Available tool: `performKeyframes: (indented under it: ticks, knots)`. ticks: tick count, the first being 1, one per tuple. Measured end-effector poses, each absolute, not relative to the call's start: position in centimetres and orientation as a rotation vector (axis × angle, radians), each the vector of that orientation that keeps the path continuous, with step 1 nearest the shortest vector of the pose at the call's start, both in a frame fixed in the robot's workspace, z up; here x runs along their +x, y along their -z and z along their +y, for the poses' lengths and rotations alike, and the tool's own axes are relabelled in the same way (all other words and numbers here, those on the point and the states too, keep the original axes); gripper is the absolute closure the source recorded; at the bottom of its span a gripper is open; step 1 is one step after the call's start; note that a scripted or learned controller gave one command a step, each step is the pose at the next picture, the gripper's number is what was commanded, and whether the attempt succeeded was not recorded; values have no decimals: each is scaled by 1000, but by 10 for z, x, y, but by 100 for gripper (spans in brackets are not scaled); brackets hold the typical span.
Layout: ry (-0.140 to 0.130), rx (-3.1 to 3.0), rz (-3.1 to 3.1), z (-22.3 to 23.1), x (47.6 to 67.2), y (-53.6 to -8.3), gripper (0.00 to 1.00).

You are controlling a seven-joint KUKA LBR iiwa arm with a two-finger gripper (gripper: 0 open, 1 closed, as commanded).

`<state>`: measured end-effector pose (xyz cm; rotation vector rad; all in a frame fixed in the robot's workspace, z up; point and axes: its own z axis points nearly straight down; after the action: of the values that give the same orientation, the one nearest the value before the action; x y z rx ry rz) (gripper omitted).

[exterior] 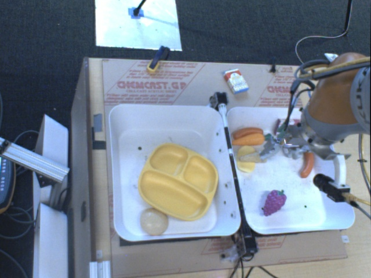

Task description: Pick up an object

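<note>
Gripper (270,148) hangs low in the right bin (333,219) near its left wall, beside the yellow pieces (247,158); its grip can't be judged, nothing visibly lifted.

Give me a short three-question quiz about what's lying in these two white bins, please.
1. True or false: the yellow plastic divided tray lies in the right bin.
2. Which item sits nearest the front wall of the right bin?
A. purple toy grape bunch
B. orange toy carrot
C. red toy sausage
3. Fill in: the pale round ball rests just beside the yellow tray's ____ corner (near or far).

Key: 1 false, it lies in the left bin; 2 A; 3 near.
</note>
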<state>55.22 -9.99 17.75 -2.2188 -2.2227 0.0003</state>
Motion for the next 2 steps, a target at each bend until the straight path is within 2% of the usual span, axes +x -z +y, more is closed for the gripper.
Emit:
performKeyframes:
  ticks: [1, 2]
  knots:
    - [2, -2220, -2223, -89, 493, -84, 0]
    - [1, -2224, -2224, -167, 495, -124, 0]
